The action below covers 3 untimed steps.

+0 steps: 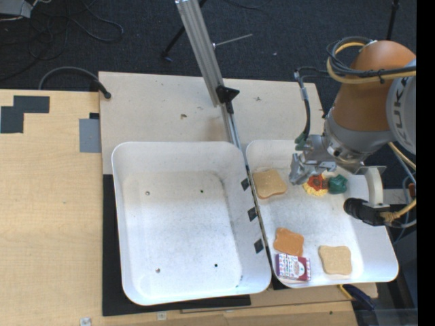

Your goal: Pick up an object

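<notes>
The gripper (301,172) hung in the right bin (380,263), its jaws' state impossible to tell; the red-and-yellow toy (316,184) lay just right of it, almost touching.

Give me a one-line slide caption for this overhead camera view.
KUKA arm's gripper low in the right bin among toy food, between a bread slice and a red-yellow-green cluster.

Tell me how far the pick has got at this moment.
Done: the gripper is down inside the right bin, beside the toast slice and the small red, yellow and green toys. In hand: nothing visibly between the fingers. Left: grasping and lifting one item; all still lie in the bin.
</notes>
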Tool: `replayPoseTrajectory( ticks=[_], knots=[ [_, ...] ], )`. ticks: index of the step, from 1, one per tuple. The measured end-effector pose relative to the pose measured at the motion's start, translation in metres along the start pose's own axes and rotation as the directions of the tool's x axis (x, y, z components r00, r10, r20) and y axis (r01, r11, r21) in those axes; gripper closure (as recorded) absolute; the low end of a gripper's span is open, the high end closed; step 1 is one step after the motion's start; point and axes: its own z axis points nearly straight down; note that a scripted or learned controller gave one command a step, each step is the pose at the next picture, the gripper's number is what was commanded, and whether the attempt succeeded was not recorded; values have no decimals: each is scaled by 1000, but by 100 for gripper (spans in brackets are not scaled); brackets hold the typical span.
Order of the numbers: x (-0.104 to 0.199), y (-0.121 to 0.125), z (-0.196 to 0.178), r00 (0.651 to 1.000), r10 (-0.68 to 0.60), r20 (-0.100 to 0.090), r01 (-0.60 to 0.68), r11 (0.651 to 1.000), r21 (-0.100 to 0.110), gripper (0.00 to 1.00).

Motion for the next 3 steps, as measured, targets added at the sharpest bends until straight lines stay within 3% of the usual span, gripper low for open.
replayPoseTrajectory(
  ticks=[1,3],
  knots=[
    [49,-18,-2,1000,-1,0,1,1000,-1,100],
    [136,-28,13,1000,0,1,0,1000,2,100]
  ],
)
